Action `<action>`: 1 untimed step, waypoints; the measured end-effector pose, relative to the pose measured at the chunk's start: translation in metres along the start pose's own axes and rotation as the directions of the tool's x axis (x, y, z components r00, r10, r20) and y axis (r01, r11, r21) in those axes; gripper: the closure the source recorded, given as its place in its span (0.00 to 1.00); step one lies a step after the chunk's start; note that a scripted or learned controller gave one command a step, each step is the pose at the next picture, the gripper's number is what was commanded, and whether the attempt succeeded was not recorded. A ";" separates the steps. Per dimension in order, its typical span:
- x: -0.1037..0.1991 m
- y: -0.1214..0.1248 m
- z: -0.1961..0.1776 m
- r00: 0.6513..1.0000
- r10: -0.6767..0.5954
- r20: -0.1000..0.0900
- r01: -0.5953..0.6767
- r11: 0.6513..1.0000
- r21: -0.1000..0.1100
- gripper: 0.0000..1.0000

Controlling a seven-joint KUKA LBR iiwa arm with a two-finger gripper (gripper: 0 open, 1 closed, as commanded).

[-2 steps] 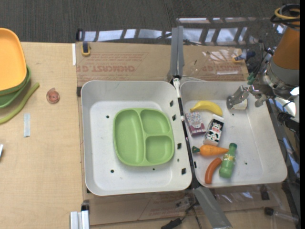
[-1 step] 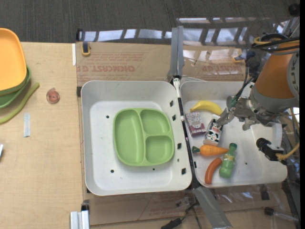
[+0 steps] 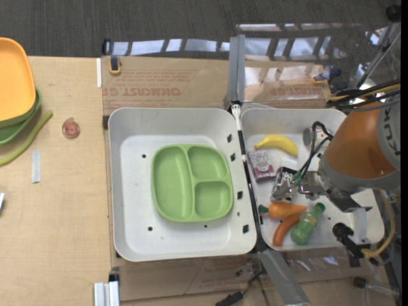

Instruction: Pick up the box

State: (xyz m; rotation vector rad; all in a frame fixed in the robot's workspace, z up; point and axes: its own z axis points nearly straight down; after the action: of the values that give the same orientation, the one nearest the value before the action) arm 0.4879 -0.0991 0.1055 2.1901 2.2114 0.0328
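The box [image 3: 261,164] is small, pink and white, and lies in the right bin [image 3: 331,116] near its left wall, just below a yellow banana [image 3: 276,143]. My gripper [image 3: 283,186] hangs low in the same bin, just right of and below the box, directly over an orange carrot [image 3: 285,210]. I see nothing held in it. The grey arm with its orange band [image 3: 359,146] covers the right part of the bin.
A second carrot [image 3: 282,229] and a green bottle [image 3: 306,225] lie at the right bin's front. The left bin [image 3: 127,171] holds a green divided plate [image 3: 192,182]. On the bench to the far left sit stacked yellow and green plates [image 3: 14,94] and a small pink object [image 3: 71,128].
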 end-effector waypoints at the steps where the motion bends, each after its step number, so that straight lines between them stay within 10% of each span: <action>1: -0.053 0.000 0.000 0.982 0.189 -0.007 -0.189 0.982 0.006 0.00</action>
State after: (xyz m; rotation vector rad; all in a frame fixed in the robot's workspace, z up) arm 0.4885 -0.1524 0.1057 2.3984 2.0014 0.0393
